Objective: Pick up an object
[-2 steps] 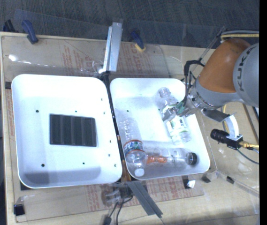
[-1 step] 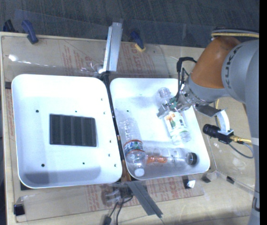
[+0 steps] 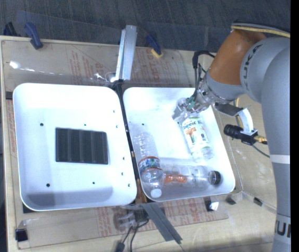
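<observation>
My gripper (image 3: 185,109) hangs low over the back right part of the right bin (image 3: 154,100), at the upper end of a clear bottle with a white, green and orange label (image 3: 196,136). That bottle lies lengthwise along the bin's right side. A second clear bottle with a black cap (image 3: 191,177) lies across the bin's front. A third clear bottle with a blue label and a white cap (image 3: 148,164) lies along the left wall. Whether the gripper touches the labelled bottle cannot be made out.
The left bin (image 3: 33,104) holds a flat black ridged rectangle (image 3: 81,146) near its middle. A metal divider bar (image 3: 125,54) rises at the back between the bins. Blue clamps (image 3: 33,35) sit on the bench's back edge.
</observation>
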`<action>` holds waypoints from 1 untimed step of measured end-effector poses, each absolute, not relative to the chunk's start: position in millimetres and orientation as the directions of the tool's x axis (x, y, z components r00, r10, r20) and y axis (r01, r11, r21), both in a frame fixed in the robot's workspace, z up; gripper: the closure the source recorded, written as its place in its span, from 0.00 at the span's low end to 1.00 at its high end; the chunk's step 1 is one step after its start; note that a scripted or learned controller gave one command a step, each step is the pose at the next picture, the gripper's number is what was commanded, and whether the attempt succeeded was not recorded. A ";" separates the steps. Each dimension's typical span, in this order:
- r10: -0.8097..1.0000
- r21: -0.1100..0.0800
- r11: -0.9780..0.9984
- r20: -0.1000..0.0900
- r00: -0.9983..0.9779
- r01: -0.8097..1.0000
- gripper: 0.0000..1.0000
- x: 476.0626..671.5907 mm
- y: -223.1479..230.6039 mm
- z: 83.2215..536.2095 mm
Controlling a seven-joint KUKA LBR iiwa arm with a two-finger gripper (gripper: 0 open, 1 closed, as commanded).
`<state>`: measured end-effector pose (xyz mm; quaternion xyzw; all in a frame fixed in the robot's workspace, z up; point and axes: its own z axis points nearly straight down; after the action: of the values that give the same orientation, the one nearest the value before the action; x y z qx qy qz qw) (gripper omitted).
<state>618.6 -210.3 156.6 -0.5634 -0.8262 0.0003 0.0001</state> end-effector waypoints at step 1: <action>0.905 0.000 0.425 -0.001 -0.425 0.905 0.00 657.5 -209.7 118.5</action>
<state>657.5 -209.7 118.5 -0.5361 -0.8442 0.0001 -0.0004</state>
